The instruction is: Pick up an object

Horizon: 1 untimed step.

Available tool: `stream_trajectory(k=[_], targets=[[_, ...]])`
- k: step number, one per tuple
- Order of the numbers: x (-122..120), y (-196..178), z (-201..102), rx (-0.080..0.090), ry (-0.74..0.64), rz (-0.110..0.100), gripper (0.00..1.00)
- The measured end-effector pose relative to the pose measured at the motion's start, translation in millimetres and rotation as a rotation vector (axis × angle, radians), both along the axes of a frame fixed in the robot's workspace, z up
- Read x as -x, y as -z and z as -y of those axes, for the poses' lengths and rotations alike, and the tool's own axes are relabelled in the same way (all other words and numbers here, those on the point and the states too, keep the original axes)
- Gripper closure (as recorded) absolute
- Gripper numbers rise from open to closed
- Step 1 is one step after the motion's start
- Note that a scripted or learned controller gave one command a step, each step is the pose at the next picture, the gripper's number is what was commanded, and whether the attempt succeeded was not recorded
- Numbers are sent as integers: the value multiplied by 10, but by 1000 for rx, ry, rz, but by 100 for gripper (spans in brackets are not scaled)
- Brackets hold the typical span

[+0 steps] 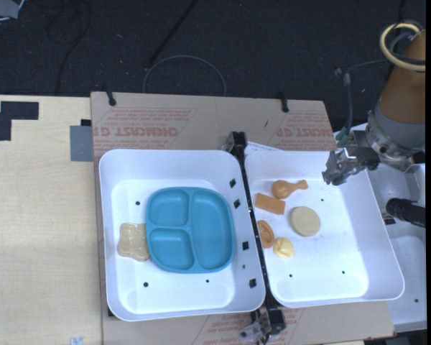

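Landmark: blue sectioned plate point(189, 228), three compartments, lying flat in the left white bin point(122, 297) and taking up most of its floor. Item: pale tan, flat, bread-like piece point(133, 241), touching the plate's left edge on the bin floor. Item: black divider clamp point(246, 214) running along the seam just right of the plate, where the two bins meet. Right white bin point(359, 279), beyond that seam from the plate, holds five small food-like objects, all lying loose and none held. Orange drumstick-shaped piece point(288, 188), farthest up, right of and above the plate's top edge. Orange rectangular block point(269, 204), nearest the plate of the upper items, just beside the seam. Cream round disc point(305, 221), right of the block, level with the plate's middle. Orange ring-shaped piece point(265, 233), close to the seam, level with the plate's lower half. Small yellow lump point(283, 247), touching or just beside the ring on its far side from the plate. Gripper point(335, 171), dark metal, hanging over the right bin's upper right corner, well apart from the plate and clear of every object; nothing between its fingers, and their spread cannot be told at this angle. Cardboard sheet point(201, 121) with red print lies under both bins.
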<state>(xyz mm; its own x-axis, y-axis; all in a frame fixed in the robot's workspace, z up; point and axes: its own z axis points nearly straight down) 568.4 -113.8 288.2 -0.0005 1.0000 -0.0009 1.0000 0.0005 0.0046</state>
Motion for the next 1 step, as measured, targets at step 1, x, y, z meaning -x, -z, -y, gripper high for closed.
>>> stream_trajectory(k=[1], targets=[[-140,100,-494,-2,-3,-7,100]])
